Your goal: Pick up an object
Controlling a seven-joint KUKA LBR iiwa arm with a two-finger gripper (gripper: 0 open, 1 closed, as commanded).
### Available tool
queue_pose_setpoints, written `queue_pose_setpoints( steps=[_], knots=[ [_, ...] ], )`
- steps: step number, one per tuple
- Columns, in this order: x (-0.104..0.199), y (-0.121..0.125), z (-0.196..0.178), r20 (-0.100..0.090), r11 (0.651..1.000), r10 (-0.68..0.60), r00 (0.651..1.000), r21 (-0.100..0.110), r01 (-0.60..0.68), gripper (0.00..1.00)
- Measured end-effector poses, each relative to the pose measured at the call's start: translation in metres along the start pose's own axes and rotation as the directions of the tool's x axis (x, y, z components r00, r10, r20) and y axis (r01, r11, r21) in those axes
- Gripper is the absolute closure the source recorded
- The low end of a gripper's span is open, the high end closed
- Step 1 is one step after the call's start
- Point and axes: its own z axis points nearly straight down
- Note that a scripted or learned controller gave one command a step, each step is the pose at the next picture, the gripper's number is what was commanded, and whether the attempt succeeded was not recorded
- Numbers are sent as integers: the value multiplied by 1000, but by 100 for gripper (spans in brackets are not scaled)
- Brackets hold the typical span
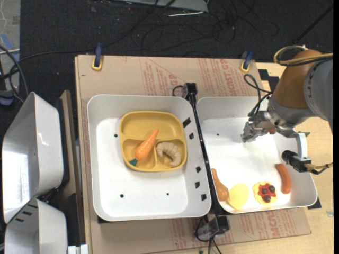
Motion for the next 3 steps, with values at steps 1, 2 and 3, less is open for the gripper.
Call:
queue_pose_setpoints(
  steps=[1,2,3],
  knots=[
    [3,9,-61,1,1000,-5,1000,-6,5,100],
    [3,1,-115,1,1000,-4,1000,-5,4,100],
    [3,2,-152,0,1000,-4,1000,-3,4,100]
  ],
)
